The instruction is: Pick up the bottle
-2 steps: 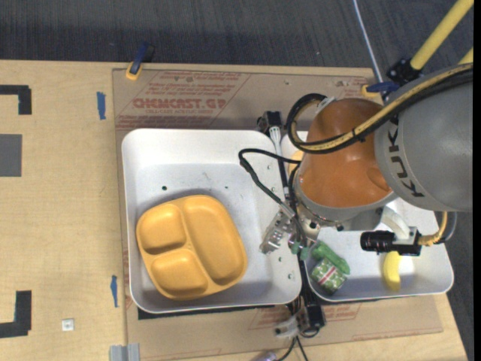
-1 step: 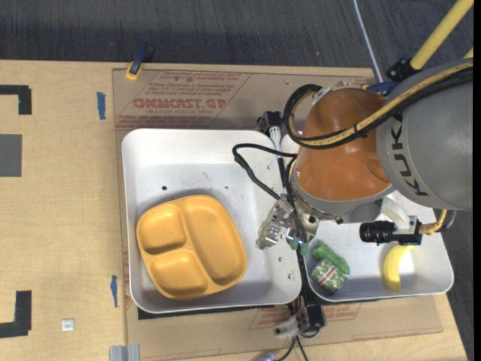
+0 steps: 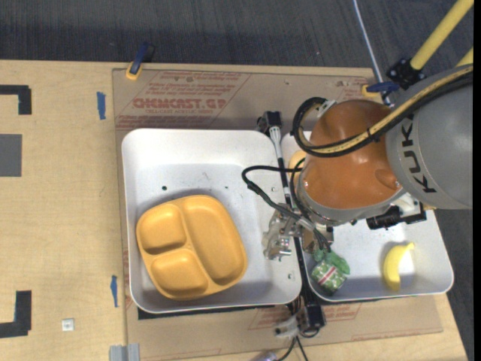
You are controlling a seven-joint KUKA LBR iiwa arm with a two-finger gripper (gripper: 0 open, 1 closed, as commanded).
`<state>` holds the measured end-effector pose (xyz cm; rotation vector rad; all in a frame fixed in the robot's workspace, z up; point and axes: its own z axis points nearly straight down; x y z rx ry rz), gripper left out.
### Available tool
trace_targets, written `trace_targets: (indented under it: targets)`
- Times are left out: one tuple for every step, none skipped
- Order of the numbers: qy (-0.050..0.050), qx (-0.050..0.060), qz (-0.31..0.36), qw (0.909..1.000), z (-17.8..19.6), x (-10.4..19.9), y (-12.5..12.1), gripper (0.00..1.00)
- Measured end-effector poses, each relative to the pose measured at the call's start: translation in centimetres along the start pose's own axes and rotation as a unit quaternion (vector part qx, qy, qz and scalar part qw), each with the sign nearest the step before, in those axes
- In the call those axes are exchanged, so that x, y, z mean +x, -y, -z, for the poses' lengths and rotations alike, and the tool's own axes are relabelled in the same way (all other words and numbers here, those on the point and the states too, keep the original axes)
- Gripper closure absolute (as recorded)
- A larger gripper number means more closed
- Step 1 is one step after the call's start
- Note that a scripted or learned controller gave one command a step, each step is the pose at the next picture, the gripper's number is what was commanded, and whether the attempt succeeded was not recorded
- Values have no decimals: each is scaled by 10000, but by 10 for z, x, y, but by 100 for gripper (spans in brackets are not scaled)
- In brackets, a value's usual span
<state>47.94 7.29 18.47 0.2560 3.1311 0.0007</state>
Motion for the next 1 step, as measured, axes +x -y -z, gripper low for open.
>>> trace_targets:
  targets:
    - [27,-8,375,9993,23,0,-8,100]
